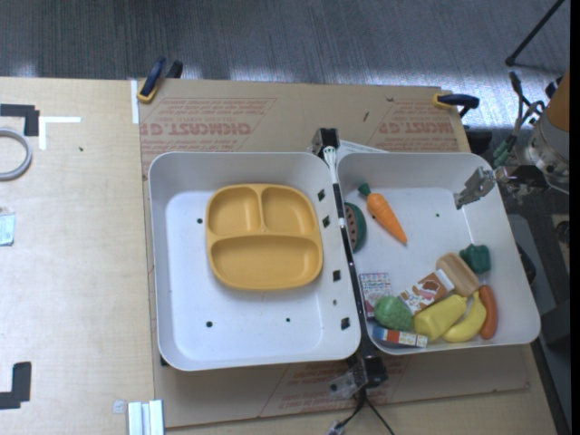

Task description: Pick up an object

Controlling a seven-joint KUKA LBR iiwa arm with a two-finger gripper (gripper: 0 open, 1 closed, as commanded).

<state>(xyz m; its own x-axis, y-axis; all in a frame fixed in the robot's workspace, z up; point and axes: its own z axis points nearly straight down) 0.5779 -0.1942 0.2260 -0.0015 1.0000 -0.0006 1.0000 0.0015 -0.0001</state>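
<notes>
My gripper (474,188) hangs over the right bin's (426,175) far right corner, with nothing seen in it. It reaches in from the arm (551,139) at the right edge. An orange carrot (386,217) lies to its left on the bin floor. A watermelon slice (354,227) leans by the dividing wall. Below the gripper sit a dark green piece (477,258) and a tan bread-like piece (457,274). A yellow block (439,318), a banana (468,325), a red sausage (490,312) and a green vegetable (392,313) crowd the near corner.
The left bin (181,324) holds a yellow divided plate (264,236). A small printed carton (375,285) and a tube (400,337) lie near the right bin's front wall. Cardboard (227,116) lies under both bins, held by clamps (156,78).
</notes>
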